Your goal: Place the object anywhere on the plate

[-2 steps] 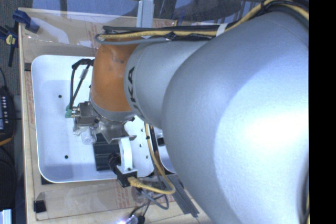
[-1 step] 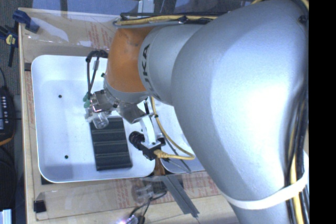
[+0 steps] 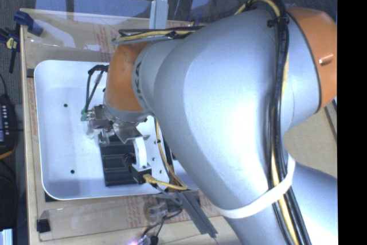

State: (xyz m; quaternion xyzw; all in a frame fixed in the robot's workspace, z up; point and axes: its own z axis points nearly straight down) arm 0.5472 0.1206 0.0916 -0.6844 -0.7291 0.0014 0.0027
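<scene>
My grey arm (image 3: 229, 123), with its orange band (image 3: 123, 80) above the wrist, reaches far over the bench and covers the right side of the view. Its black gripper (image 3: 119, 164) hangs low over the near right part of the left white bin (image 3: 57, 123), pointing down toward the bin floor. The arm hides whatever lies under and to the right of the wrist. The bin floor that I can see to the left of the gripper is bare white, with a few small dark dots.
A wooden frame (image 3: 26, 66) borders the bin. A blue clamp (image 3: 26, 21) sits at the far left corner and a black device (image 3: 4, 123) at the left edge. Loose cables and a metal bracket (image 3: 172, 212) lie by the near edge.
</scene>
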